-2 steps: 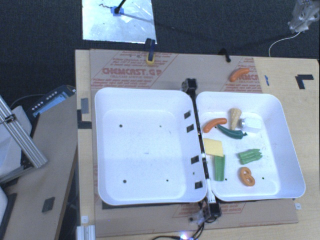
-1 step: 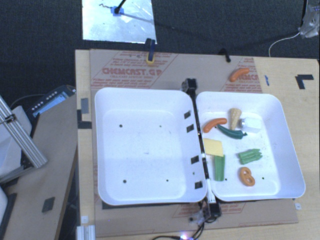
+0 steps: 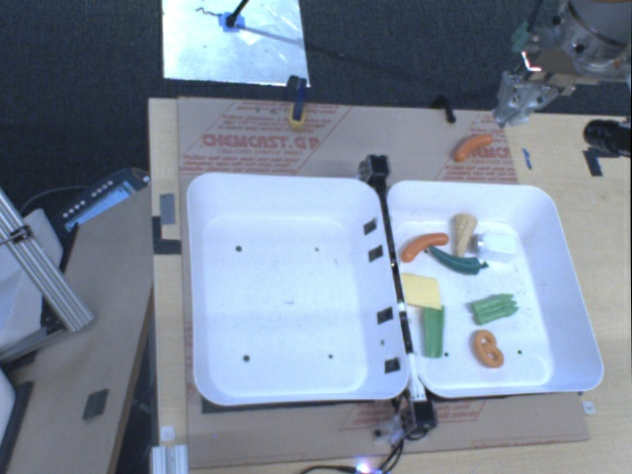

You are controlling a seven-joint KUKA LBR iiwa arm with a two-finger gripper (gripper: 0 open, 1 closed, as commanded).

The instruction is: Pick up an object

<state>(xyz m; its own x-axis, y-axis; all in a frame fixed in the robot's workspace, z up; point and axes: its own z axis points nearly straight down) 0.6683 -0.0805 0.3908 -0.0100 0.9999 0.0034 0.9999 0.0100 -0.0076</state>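
Nearest the camera, and farthest from the two-finger gripper (image 3: 515,105), a brown pretzel-shaped toy (image 3: 486,348) lies by the front wall of the right shallow white bin (image 3: 565,275). Just behind it sit a ridged green bundle like toy beans (image 3: 493,308), a flat dark-green strip (image 3: 433,331) and, touching that strip's far end, a pale yellow square slab (image 3: 420,290). Farther back in the same bin, closer to the gripper but still well below it in the view, a curved dark-green pod (image 3: 456,259) lies just beside an orange sausage-shaped toy (image 3: 425,245), a beige cone-like piece (image 3: 463,233) and a small whitish block (image 3: 495,246), the four crowded together. The left shallow white bin (image 3: 286,289) lies off to the gripper's far left, joined to the right bin by a black clip strip (image 3: 388,265). Both bins rest on a brown cardboard sheet with red lettering (image 3: 259,138). Beyond the right bin's back wall, on that cardboard, a second orange sausage-shaped toy (image 3: 473,147) lies alone, just below and slightly left of the gripper, apart from it. The gripper hangs over the bench's far right corner, outside both bins; whether it is open or closed cannot be told, and nothing can be seen in its grasp. Left of it, a yellow-and-blue clamp (image 3: 295,104) sits at the cardboard's far edge, and a shiny metal sheet (image 3: 233,30) lies on the dark floor behind.
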